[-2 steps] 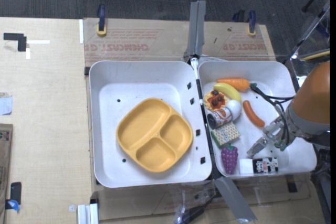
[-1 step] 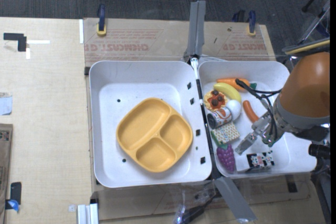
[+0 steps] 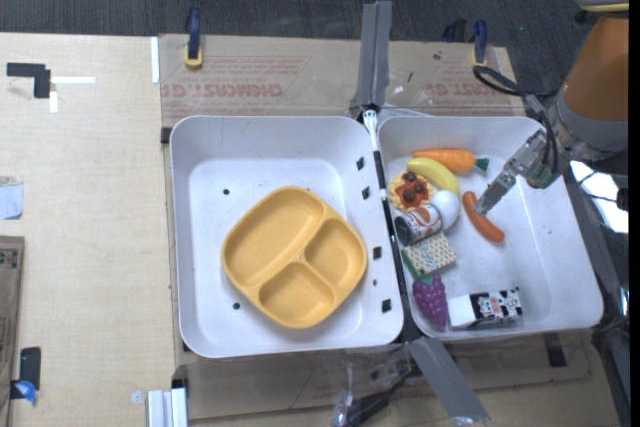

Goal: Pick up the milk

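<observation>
Hovering the grey two-finger claw (image 3: 487, 202) low over the red-orange toy sausage (image 3: 483, 218), can't tell its state, while lying near the right white bin's (image 3: 556, 260) front wall: small cow-patterned milk carton (image 3: 486, 308), well apart.

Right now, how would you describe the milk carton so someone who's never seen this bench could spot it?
Look in the right bin, at its near edge. The milk lies on its side there, just right of the purple grapes. It is the one white box with black cow patches.
</observation>
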{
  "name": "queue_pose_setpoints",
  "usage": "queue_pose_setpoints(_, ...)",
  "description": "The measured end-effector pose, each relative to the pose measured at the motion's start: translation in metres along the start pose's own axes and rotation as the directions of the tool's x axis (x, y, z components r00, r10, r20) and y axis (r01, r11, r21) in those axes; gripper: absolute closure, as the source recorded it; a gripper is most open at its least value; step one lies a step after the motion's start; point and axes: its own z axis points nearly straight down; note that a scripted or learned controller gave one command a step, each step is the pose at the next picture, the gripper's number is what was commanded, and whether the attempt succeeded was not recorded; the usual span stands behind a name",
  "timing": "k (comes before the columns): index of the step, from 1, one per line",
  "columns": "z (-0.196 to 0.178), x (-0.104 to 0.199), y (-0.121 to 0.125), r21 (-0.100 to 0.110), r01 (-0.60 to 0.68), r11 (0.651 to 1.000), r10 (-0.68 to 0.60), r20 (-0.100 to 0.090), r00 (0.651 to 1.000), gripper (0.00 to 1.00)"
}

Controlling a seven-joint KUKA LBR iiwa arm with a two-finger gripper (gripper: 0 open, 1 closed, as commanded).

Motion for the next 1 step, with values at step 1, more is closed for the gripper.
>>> queue_pose_setpoints(1, -0.0494, 0.022, 0.047, 0.001, -0.08, 0.997, 0.08, 0.0, 0.997, 0.0)
